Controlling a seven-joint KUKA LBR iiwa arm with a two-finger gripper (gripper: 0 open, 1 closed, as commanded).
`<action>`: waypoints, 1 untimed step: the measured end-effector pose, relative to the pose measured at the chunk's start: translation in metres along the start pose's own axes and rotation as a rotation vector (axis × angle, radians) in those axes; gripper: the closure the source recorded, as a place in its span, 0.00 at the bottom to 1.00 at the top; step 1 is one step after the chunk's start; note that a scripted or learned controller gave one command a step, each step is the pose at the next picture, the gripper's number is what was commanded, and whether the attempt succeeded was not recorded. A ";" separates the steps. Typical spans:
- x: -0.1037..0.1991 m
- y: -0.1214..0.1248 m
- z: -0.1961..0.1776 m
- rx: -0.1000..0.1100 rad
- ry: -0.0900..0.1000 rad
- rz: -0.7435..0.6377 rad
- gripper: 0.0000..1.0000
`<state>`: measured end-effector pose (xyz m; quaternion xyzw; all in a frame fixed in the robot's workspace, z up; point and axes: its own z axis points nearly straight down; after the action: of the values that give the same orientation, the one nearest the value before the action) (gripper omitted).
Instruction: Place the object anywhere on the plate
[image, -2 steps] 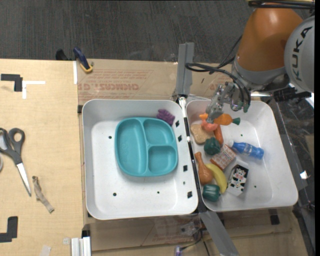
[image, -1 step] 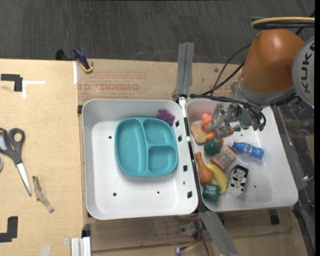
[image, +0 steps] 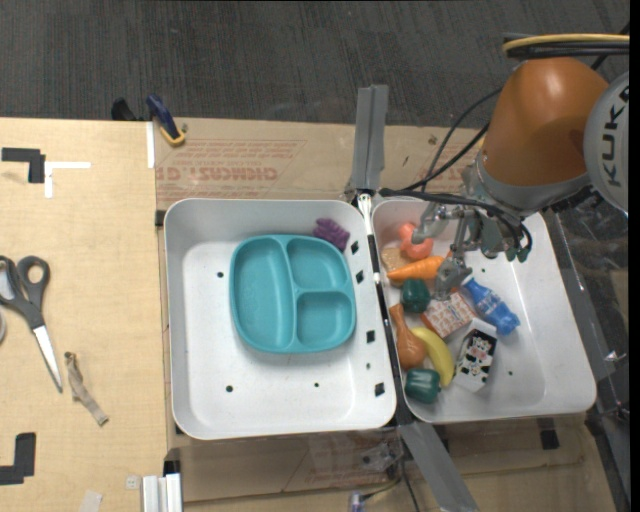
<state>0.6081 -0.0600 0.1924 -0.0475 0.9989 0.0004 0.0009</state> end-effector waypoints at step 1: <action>-0.001 -0.001 -0.010 -0.001 -0.005 0.005 1.00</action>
<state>0.6095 -0.0608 0.2024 -0.0448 0.9990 0.0008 0.0033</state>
